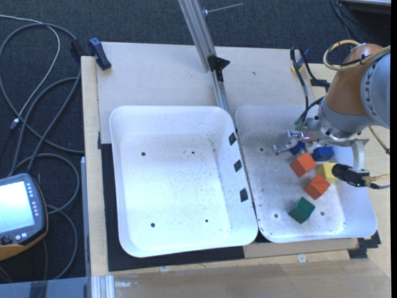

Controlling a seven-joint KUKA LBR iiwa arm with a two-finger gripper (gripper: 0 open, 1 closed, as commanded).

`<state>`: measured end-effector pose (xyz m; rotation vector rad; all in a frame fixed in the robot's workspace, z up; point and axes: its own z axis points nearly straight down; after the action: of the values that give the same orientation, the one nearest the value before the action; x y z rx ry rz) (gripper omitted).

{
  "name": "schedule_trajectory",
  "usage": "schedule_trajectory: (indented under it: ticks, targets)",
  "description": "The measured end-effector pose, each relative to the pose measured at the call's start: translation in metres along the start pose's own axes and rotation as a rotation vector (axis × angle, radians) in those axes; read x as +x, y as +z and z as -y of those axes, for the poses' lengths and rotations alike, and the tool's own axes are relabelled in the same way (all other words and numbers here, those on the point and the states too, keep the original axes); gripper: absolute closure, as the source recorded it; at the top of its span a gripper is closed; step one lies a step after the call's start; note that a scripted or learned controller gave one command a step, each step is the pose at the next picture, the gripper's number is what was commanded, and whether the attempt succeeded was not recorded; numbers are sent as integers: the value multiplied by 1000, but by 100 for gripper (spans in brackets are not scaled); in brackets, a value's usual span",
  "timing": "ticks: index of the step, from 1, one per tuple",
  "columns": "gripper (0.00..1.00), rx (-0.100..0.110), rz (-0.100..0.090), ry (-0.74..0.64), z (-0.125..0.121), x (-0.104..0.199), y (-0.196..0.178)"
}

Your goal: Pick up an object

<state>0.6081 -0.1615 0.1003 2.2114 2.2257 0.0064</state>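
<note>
Several small blocks lie in the right bin (267, 225): an orange block (303, 164), a second orange block (317, 187), a green block (301, 210), a blue block (323, 154) and a yellow piece (329, 171). The arm's orange band and grey wrist reach in from the right, above the bin's far right part. My gripper (286, 146) hangs low over the bin's upper middle, just left of the blue block and above the first orange block. A small blue piece (298, 148) shows right at the gripper. I see nothing clearly held.
The left bin (124, 120) stands beside the right one, their rims meeting in the middle. A slanted aluminium pole (195, 23) rises from the bench behind the bins. A blue clamp (99, 53) sits at the bench's far left corner. Cables trail at the right.
</note>
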Motion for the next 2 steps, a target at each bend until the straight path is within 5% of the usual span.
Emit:
schedule_trajectory:
  ticks: [1, 2]
  targets:
    - [0, 10, -2, 7, 39, 7, 1]
    - [0, -4, -1, -1, 36, 85, -105]
